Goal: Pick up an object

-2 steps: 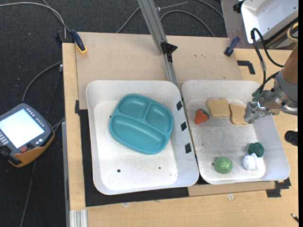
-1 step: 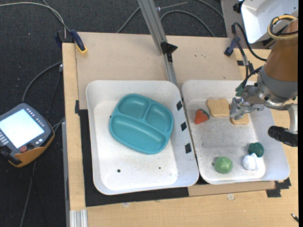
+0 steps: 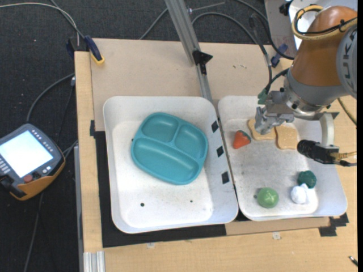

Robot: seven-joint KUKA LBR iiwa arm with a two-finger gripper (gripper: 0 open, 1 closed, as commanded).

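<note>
The arm [image 3: 326, 50] reaches in from the right and hangs low over the back part of the right bin [image 3: 334, 200], with the tool [image 3: 264, 122] right above a tan, bread-like piece [image 3: 262, 131] that lies near the bin's rear wall. That placing reads as an approach to a grasp: the tan piece is the nearest candidate, so it is probably the object aimed at, though nothing shows between the fingers and whether the tool is released or clenched cannot be told from this angle. A second tan slice [image 3: 287, 137] lies just beside the first, close enough that a descent could nudge it. A red strawberry-like piece [image 3: 241, 140] sits just left of the tan pair, near the wall between the bins. Toward the front lie a green round fruit [image 3: 267, 196], a white piece [image 3: 299, 195] and a dark green piece [image 3: 307, 178], the last two touching. The left bin [image 3: 122, 211] holds a teal divided plate [image 3: 169, 147], lying flat, well apart from the tool. Both bins rest on the wooden surface [image 3: 142, 67].
</note>
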